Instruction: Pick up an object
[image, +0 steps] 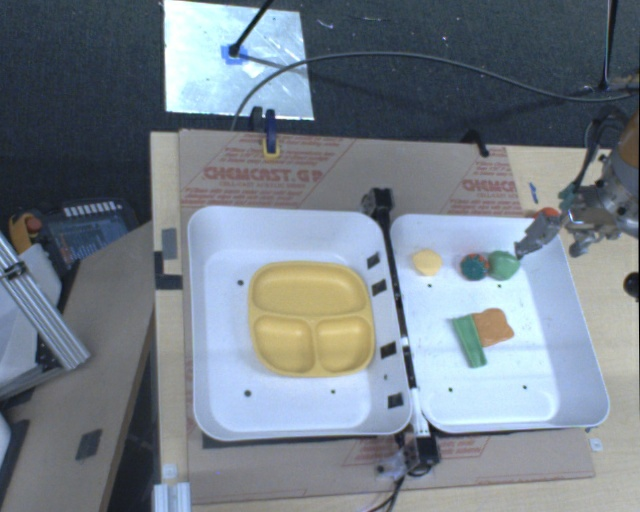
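In the right bin (560, 395) lie several small objects: a pale yellow round piece (427, 262), a red-and-teal ball (473, 266), a green ball (503, 265), a green stick (468, 340) and an orange slab (493, 326) touching it. My gripper (531, 240) reaches in from the right edge, above the bin's far right part. Its tip hangs just right of the green ball, and nothing shows between the fingers.
The left bin (215, 300) holds a yellow three-compartment tray (310, 318). A black clip divider (385, 290) joins the two bins. Cardboard (300, 165) lies under both, cables run across the back, and a metal plate (240, 60) sits beyond.
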